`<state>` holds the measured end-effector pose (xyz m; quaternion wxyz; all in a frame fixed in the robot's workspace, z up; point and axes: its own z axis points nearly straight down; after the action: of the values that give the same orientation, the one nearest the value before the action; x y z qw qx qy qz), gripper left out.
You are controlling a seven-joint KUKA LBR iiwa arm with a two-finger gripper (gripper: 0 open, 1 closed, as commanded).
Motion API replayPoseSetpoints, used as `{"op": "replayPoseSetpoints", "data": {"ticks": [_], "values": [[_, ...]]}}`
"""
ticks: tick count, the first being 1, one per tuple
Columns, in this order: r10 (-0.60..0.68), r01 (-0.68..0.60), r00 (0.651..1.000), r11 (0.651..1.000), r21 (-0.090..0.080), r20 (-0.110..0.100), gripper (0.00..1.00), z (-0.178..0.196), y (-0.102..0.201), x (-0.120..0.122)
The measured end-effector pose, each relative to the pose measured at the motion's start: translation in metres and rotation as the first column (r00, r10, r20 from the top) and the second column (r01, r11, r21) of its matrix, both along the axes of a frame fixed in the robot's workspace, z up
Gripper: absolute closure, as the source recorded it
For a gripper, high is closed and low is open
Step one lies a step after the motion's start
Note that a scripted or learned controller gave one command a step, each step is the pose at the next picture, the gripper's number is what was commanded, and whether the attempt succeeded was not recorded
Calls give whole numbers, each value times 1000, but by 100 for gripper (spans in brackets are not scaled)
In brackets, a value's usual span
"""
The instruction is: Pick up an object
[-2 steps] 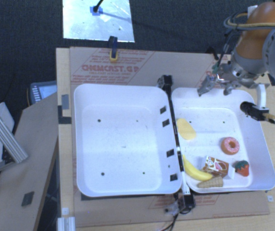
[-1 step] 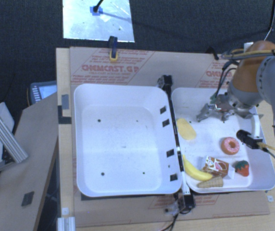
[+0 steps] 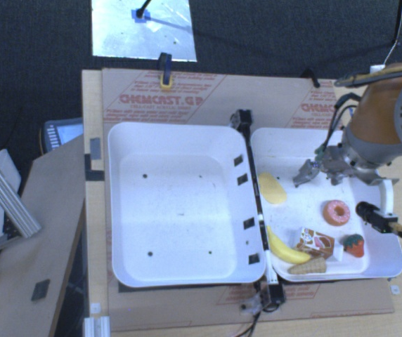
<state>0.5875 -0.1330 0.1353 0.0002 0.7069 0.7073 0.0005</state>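
Doughnut [image 3: 336, 212] sits toward the right of the right bin [image 3: 384, 262], just below the gripper [image 3: 306, 175] — judge it light, stiff and smooth, so you'd pinch across its ring. You cannot tell whether the claw is released or clenched. That bin also holds a yellow oval [image 3: 273, 188], banana [image 3: 287, 250], carton [image 3: 315, 242], cone [image 3: 308, 266] and strawberry [image 3: 355, 244] — the left bin [image 3: 117, 209] lies alongside.

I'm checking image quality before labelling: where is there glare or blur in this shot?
In the camera view, the foil sheet above the bench shines with bright glare; the white bins' floors are evenly lit and slightly washed out; the gripper looks soft, while the donut and banana stay reasonably sharp.
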Motion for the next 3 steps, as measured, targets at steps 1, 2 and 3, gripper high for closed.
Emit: {"op": "replayPoseSetpoints", "data": {"ticks": [1,2,3], "values": [[-1,1,1000,1000,-2,9,0,115,-1,-52],[3,-3,1000,1000,-2,5,100,119,0,-50],[11,-11,1000,1000,1,3,100,136,74,-60]]}}
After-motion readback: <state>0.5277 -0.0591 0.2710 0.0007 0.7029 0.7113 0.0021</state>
